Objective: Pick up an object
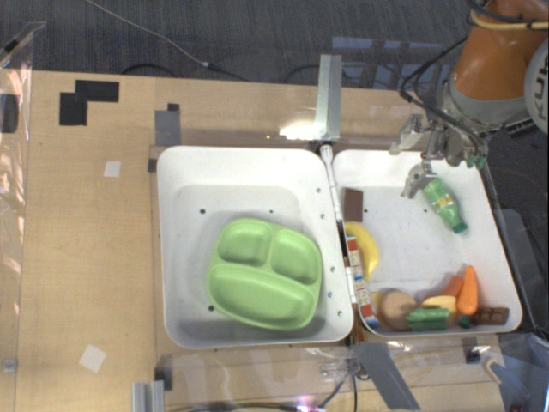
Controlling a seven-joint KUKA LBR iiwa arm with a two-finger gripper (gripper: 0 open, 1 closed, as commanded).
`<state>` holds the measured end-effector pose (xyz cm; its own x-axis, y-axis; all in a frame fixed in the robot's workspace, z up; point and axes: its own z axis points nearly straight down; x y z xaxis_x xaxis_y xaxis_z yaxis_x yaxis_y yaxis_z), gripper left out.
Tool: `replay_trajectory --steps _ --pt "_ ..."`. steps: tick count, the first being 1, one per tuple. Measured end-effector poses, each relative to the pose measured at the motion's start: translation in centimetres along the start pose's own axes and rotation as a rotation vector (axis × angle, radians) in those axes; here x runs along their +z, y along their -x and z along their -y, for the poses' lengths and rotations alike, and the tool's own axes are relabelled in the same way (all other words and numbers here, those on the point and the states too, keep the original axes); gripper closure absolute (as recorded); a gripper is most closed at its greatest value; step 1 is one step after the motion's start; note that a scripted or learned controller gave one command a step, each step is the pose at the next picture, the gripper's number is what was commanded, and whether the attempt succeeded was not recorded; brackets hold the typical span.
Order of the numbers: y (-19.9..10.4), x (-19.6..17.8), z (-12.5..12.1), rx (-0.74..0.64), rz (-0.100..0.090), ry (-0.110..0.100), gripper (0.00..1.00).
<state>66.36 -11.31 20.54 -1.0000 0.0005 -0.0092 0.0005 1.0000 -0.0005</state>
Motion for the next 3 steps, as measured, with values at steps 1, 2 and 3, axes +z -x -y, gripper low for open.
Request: replay_trajectory --steps 1,2,3 --pt "-1.6 11.4 5.2 -0.015 0.008 -0.003 0.0" --pt "-2.3 10.8 9.4 -0.16 0.002 -0.002 0.0" --pt "0.7 11.7 7.9 -0.212 -0.001 -0.001 0.0"
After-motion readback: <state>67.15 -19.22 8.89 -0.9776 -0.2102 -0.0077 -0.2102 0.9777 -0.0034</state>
